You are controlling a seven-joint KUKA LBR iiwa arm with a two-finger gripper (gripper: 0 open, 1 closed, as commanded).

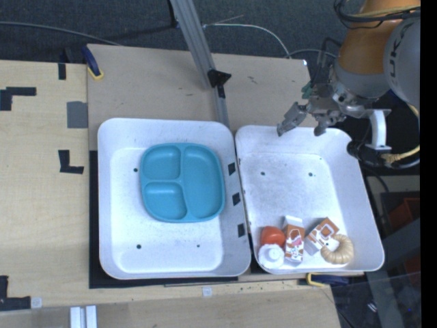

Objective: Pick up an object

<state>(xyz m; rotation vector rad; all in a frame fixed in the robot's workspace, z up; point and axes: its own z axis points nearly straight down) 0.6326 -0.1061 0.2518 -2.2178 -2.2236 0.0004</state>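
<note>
The grey two-finger gripper (300, 125) hangs over the twelve o'clock rim of the right-hand shallow white plastic bin (355, 183), its two dark fingers spread apart with nothing between them. Behind it, toward two o'clock, rises the grey arm with its orange band (372, 46).

The things to pick from lie crowded at the six o'clock edge of that bin, well apart from the gripper: a small orange-red rounded object (272, 236), a white round cap-like piece (270, 255) just below it, a red-and-white printed carton (294, 244) beside them, a second brown-and-white carton (321, 234) at its right, and a tan curved pastry-shaped toy (339, 251) touching the rim toward five o'clock. They sit close together, pressed near the bin wall, leaving little room at their outer side. The middle and upper floor of this bin lies open.

The left-hand white bin (116, 203) holds a teal plastic divided plate (182, 182) near its centre. A slanted grey metal bar (194, 33) crosses the bench at twelve o'clock, ending near the gap between the bins.
</note>
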